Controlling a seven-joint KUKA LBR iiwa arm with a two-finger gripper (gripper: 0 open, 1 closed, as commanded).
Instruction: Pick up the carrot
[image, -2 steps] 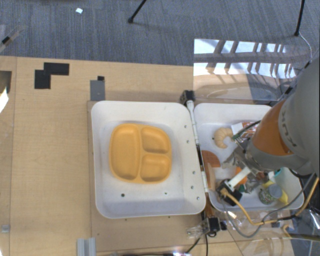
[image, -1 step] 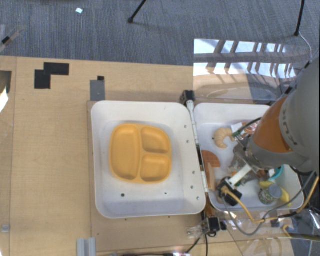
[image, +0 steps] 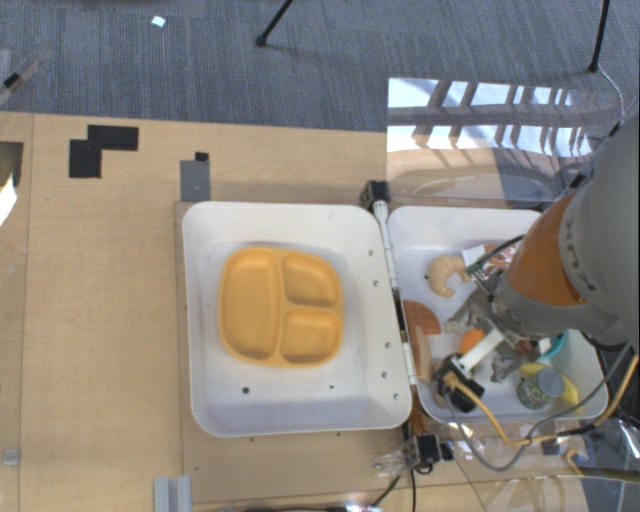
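Observation:
A small orange piece that looks like the carrot lies in the right bin, near its middle. The gripper is low in that bin, right beside the orange piece and partly over it. Whether they touch cannot be made out. The grey arm with its orange band reaches in from the right and hides much of the bin's right half.
A croissant-like pastry and a brown item lie left of the gripper. Yellow and teal items sit at the bin's front right. The left bin holds a yellow divided plate. Cables trail over the front rim.

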